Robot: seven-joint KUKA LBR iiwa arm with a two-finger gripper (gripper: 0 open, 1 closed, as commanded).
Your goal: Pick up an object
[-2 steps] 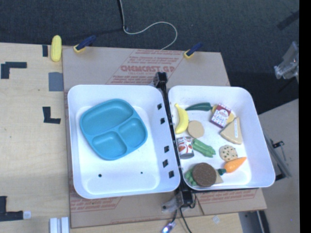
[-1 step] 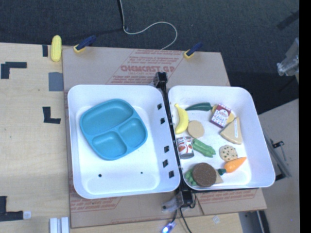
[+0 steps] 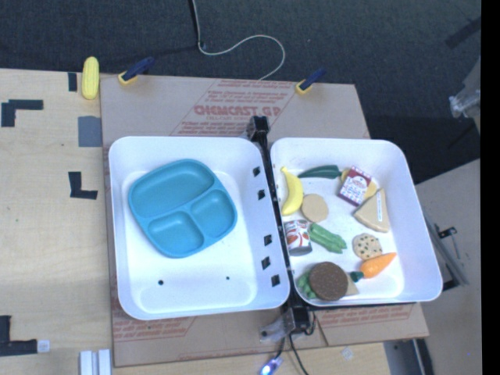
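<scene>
Status from the overhead cam:

- Right bin (image 3: 416, 209) has all the pickable stuff. Banana (image 3: 291, 191) sits at the left wall, with a dark green pepper (image 3: 320, 172) just beside its top end.
- Red-and-white box (image 3: 355, 184) is at upper right, touching the sandwich wedge (image 3: 373, 209) below it.
- Tan round cracker (image 3: 315, 208) lies next to the banana's lower end.
- Small can (image 3: 298, 237) is on its side near the left wall, green pod (image 3: 328, 237) just right of it.
- Chip cookie (image 3: 366, 245) is above the carrot (image 3: 378, 265); carrot tip points right.
- Brown burger patty (image 3: 328, 281) is at the front edge, over something green I can't identify.
- Everything lies flat on the bin floor, nothing lifted.
- Left bin (image 3: 125, 272) holds a blue divided plate (image 3: 182, 207), set at an angle, upper left of centre.
- Both bins sit on a cardboard sheet (image 3: 226, 108) on the bench (image 3: 39, 233). The sheet is clamped at the back by two yellow-and-blue clamps (image 3: 137, 69).
- Toy corn cob (image 3: 91, 77) is on the bench, well apart from the bins.
- Blurred grey hardware (image 3: 466, 100) at the right edge, can't identify it.
- Fingers: can't tell if apart or together.
</scene>
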